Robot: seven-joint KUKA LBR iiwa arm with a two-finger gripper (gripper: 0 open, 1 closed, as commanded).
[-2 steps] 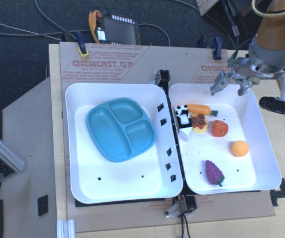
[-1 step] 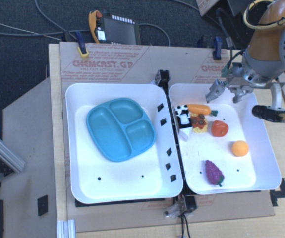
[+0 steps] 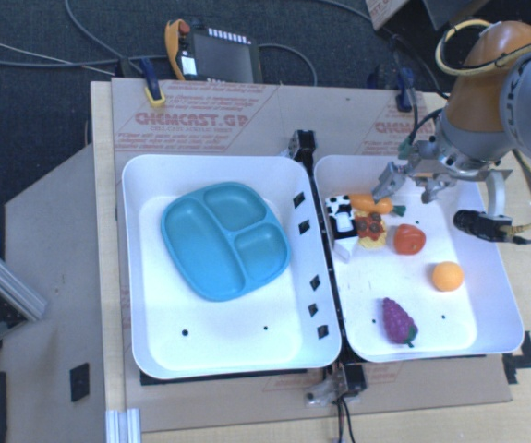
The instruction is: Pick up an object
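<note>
Right now the carrot is lying just beside the gripper, whose spread fingers are grasping nothing, seemingly; closing there is risking a snag on the crowded toy cluster underneath.

the grey arm reaches in from the right, orange band uppermost, its gripper pointing down with fingers spread.
</note>
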